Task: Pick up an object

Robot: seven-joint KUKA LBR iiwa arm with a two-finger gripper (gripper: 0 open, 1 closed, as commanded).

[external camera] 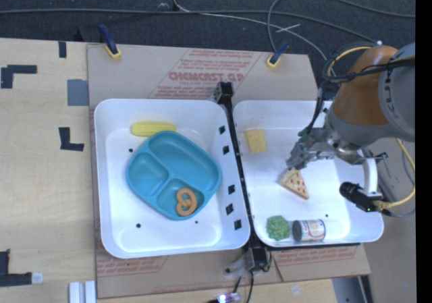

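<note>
Camera view: gripper [298, 160] was low in right bin [351, 227], just above pizza slice [295, 183]. Couldn't tell if fingers were apart or together. Slice lay on bin floor, so nothing picked yet; grasp + lift left.

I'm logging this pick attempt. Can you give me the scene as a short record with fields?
left bin: blue divided plate with a pretzel in one compartment; corn cob beside the plate
right bin: yellow block, pizza slice, broccoli, can on its side
gripper: just above the pizza slice
</note>
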